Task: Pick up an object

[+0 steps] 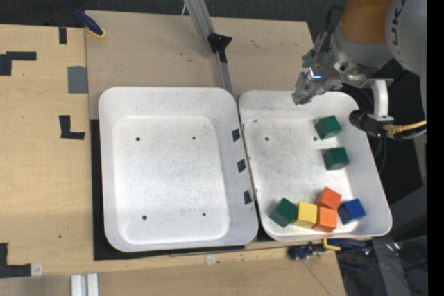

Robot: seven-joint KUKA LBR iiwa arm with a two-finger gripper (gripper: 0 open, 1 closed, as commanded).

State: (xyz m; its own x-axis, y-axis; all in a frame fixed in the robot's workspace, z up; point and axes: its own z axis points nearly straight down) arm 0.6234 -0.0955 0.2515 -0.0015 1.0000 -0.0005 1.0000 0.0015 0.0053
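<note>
The hand (304, 95) hangs over the far edge of the right bin (277, 149); whether it is apart or together cannot be told. Nearest to it lies a green cube (327, 126), a little nearer the camera and to the right, with a second green cube (336, 158) beyond that. Well apart from the hand, at the bin's near edge, cluster a third green cube (284, 211), a yellow cube (307, 213), two orange cubes (327, 207) and a blue cube (352, 210). The left bin (170, 166) sits beside it on the desk (41, 170).
</note>
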